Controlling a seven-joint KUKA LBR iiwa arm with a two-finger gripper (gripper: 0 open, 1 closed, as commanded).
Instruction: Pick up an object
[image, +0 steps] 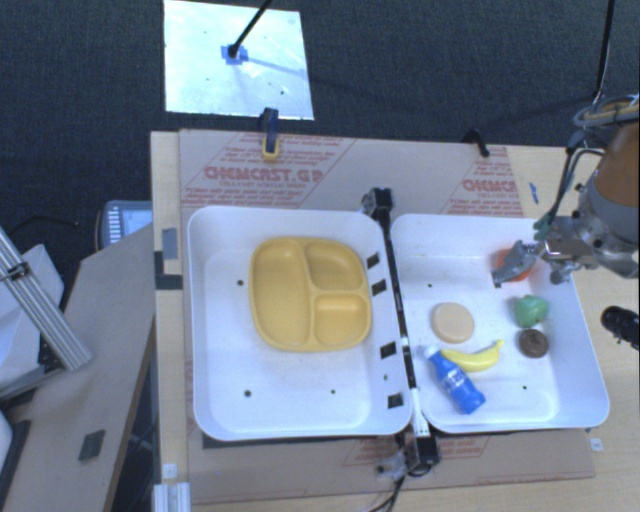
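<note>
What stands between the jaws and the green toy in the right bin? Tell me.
Nothing visible. The gripper hangs over the right bin just above and left of the green toy, with bare bin floor between them. The brown piece lies beyond it.

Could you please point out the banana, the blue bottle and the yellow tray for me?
banana (473, 356), camera view, middle of its curve.
blue bottle (457, 383), camera view, middle of its body.
yellow tray (281, 290), camera view, floor of its large compartment.

Two white bins: left bin (215, 400), right bin (570, 400). One yellow divided tray (308, 293). One each: banana (474, 356), blue bottle (457, 381), tan disc (453, 322), green toy (531, 309), brown round piece (534, 343).
</note>
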